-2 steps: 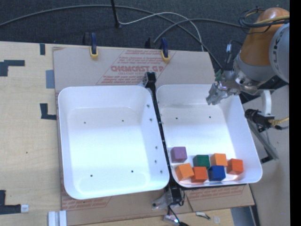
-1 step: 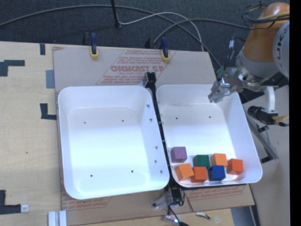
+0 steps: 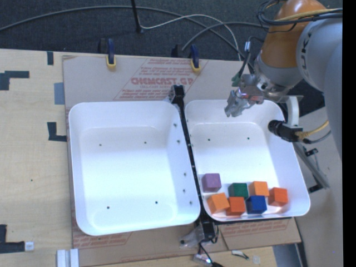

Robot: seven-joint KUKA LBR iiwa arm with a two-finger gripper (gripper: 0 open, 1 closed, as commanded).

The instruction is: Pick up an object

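Several small blocks lie along the near edge of the right bin [image 3: 283, 149]: a purple block [image 3: 211, 182], a green block [image 3: 238, 190], a blue block [image 3: 256, 204], and orange blocks [image 3: 218, 202] [image 3: 278, 196] around them. My gripper [image 3: 236, 108] hangs above the far edge of the right bin, well away from the blocks. Nothing shows between its fingers.
The left bin [image 3: 78, 149] sits beside the right one, with a black divider strip [image 3: 186, 143] between them. Two clamps [image 3: 110, 54] hold the cardboard at the back. Cables run across the dark floor behind the bench.
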